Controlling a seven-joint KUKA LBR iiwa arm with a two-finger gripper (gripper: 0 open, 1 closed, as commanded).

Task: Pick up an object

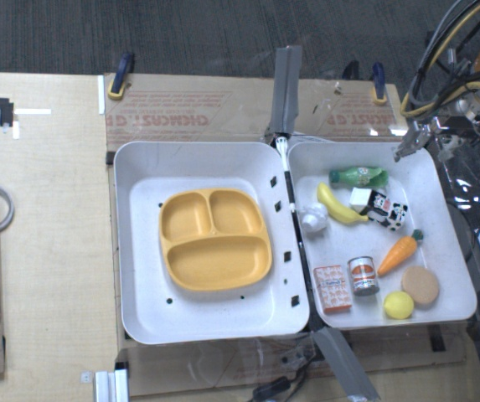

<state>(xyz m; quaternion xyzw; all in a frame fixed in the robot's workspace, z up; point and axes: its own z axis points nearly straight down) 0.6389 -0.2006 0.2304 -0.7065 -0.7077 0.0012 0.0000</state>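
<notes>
Here, starting at your left, the left bin holds a yellow divided plate, lying flat near its middle. Move across the divider and the right bin carries the pickable clutter: a banana beside a green bottle, a small black-and-white toy, a carrot, a red carton touching a small can, a lemon and a tan round piece. The can looks the safest pick (stiff, light, upright, though smooth-sided), so you'd close across its body. At the far right, the gripper hovers over the bin's back corner; you cannot tell how wide it stands, and nothing shows in it.
</notes>
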